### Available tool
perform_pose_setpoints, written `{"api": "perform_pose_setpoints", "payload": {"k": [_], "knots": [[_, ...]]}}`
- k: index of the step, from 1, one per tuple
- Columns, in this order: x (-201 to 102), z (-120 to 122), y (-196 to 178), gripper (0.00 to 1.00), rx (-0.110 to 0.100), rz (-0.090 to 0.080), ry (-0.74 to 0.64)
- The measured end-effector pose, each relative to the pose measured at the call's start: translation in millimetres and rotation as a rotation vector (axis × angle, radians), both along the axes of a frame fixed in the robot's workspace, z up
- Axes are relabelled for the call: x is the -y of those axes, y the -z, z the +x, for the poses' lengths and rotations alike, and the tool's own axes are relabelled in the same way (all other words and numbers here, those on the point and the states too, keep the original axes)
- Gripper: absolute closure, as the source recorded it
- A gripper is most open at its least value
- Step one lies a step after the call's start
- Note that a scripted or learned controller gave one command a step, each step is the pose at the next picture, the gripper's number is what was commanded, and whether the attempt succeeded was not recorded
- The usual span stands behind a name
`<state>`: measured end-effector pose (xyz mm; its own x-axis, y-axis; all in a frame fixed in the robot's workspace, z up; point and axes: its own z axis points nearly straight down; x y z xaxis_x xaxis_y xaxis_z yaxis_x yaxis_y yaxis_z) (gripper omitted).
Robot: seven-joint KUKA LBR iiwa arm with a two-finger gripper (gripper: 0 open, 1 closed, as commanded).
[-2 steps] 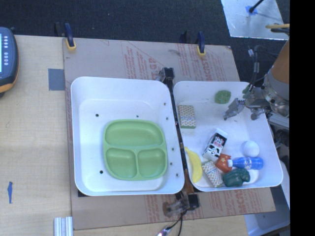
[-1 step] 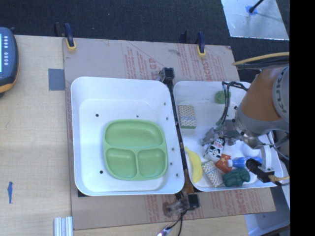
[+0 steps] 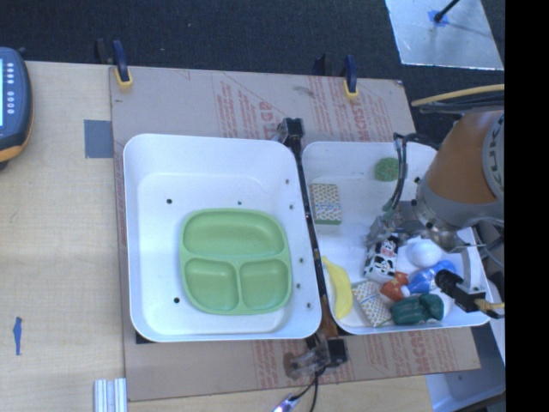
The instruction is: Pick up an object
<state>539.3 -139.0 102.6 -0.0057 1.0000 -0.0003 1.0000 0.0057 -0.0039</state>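
A: Where is the arm?
B: It (image 3: 467,166) reaches in from the right, orange band up, bent down over the right bin (image 3: 343,157). Its pincer (image 3: 386,230) is low among the toys; whether it is open or closed, I cannot tell.
A: And the objects?
B: A black-and-white cow toy (image 3: 382,260), a yellow banana (image 3: 340,288) and a dark green piece (image 3: 416,310) crowd the near end. A green divided plate (image 3: 236,260) lies in the left bin (image 3: 150,170).
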Motion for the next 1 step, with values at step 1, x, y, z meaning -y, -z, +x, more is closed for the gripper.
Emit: {"api": "perform_pose_setpoints", "payload": {"k": [1], "knots": [[-90.3, 24.3, -135.5, 1.0, 0.014, 0.002, -0.007]]}}
